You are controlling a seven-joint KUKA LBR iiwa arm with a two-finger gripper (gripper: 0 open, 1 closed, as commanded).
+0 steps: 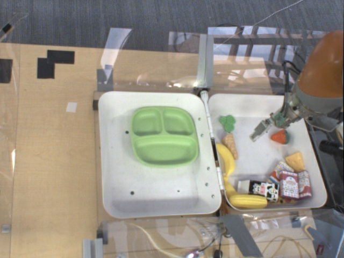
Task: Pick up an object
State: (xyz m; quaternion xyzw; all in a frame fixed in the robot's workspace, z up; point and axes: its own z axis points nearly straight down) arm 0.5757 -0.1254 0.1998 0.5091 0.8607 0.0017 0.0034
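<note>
The right bin [244, 107] holds several toy foods. A red strawberry with a green top [280, 138] lies near the bin's right side. My gripper [267, 127] hangs low over the bin, right next to the strawberry and just up-left of it. Nothing is visibly held. Further left are a green broccoli piece [229, 123] and a small tan carrot-like piece [230, 143]. A yellow banana [226, 162] lies along the left wall, and a second banana [248, 201] lies at the front. An orange cheese wedge [294, 160] sits below the strawberry.
The left bin [115, 160] bears a green divided plate [164, 135]. A black-and-white milk carton [263, 188] and red cartons [294, 185] crowd the right bin's front right corner. The arm's orange band [324, 63] looms over the bin's back right corner.
</note>
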